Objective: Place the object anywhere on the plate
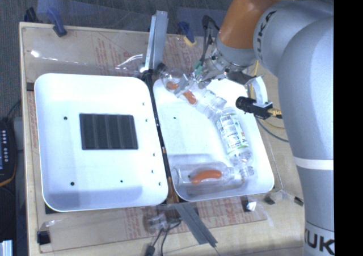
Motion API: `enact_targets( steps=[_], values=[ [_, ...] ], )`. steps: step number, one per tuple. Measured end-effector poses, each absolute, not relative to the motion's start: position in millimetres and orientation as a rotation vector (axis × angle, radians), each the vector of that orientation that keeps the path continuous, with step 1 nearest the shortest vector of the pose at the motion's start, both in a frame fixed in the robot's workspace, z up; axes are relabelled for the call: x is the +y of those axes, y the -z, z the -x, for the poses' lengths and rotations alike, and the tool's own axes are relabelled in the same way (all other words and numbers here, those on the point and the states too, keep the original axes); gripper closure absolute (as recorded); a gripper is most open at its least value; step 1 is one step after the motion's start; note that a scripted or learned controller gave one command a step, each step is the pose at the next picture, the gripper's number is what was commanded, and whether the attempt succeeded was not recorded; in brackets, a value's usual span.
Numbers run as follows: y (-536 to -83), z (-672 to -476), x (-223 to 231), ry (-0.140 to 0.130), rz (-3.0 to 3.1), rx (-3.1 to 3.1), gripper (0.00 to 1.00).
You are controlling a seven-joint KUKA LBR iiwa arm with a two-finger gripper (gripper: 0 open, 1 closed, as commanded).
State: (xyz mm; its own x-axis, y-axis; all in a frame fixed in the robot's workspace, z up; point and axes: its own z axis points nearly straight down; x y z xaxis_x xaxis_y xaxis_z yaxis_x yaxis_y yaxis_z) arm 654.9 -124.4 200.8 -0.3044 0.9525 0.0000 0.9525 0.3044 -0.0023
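The gripper (195, 82) hangs over the right bin's (264, 161) far left corner; whether its jaws grip anything cannot be told. A bottle (231, 131) lies in that bin. The plate (109, 131) sits in the left bin (51, 107).

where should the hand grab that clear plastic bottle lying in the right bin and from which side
Grip the clear plastic bottle across the middle of its labelled body, coming straight down from above. It lies on its side, running lengthwise along the right bin floor, so the round body offers two opposite sides to close on. Its lower end sits close to the clear packet, so stay off that end.
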Motion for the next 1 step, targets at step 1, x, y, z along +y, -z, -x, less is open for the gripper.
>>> enact_targets(
  steps=[1],
  values=[
    [-278.9, -596.8, -59.3, -0.002, 1.639, -2.680, 1.00]
  ],
)
